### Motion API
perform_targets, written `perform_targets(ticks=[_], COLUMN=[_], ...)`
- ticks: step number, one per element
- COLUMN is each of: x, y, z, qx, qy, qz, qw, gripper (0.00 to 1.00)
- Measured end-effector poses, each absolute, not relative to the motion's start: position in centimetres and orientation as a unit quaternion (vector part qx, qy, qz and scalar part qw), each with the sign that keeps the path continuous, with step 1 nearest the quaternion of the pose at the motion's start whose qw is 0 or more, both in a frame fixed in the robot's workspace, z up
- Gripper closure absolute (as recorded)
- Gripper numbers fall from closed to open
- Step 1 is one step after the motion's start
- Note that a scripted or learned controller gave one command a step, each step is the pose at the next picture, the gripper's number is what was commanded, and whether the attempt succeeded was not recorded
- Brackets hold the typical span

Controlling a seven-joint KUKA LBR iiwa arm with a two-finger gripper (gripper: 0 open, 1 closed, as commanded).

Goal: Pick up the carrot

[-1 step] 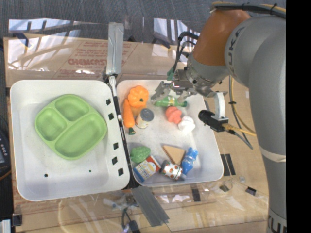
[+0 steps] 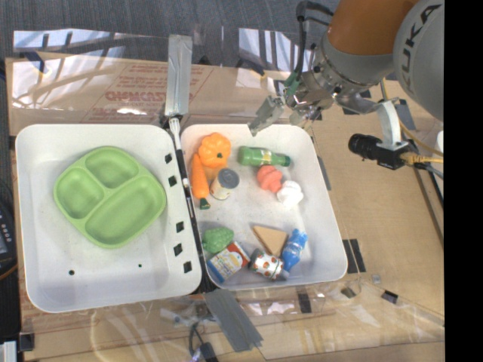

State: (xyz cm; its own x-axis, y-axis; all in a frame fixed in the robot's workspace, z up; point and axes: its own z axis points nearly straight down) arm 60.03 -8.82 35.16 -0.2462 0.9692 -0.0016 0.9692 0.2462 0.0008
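Left bin [image 2: 45, 225] holds a green plate [image 2: 109, 194]. In the right bin [image 2: 321, 202], the carrot [image 2: 199, 179] lies at nine o'clock, hard against the wall, touching the pumpkin [image 2: 213, 148] and a can [image 2: 223, 184]. The gripper [image 2: 290, 108] hangs above the rim at one o'clock, fingers spread wide, holding nothing. I'd worry a finger lands on the wall or the can, and the carrot slips free.

The table [image 2: 392, 225] has a tan, cardboard-like top with faint red print near its far edge. A strip of grey tape [image 2: 178, 74] runs down toward the seam between the two bins, and another grey strip [image 2: 232, 319] lies at the near edge. Beyond the table, dark grey carpet [image 2: 151, 2] covers the floor. Bright reflections streak a clear sheet at the far left.
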Motion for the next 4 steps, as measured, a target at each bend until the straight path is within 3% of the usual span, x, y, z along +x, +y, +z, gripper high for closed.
perform_targets(ticks=[1,2,3,4], x=[65.7,65.6,65.6,65.6], y=[-6.3,-6.0,-6.1,-10.1], z=[29.3,19.0,19.1,9.1], qx=[0.52,0.58,0.58,0.517], qy=[0.854,0.815,0.815,0.856], qz=[-0.001,-0.0014,-0.0011,-0.0011], qw=[-0.001,-0.002,-0.001,-0.001], gripper=[0.0,0.0,0.0,0.0])
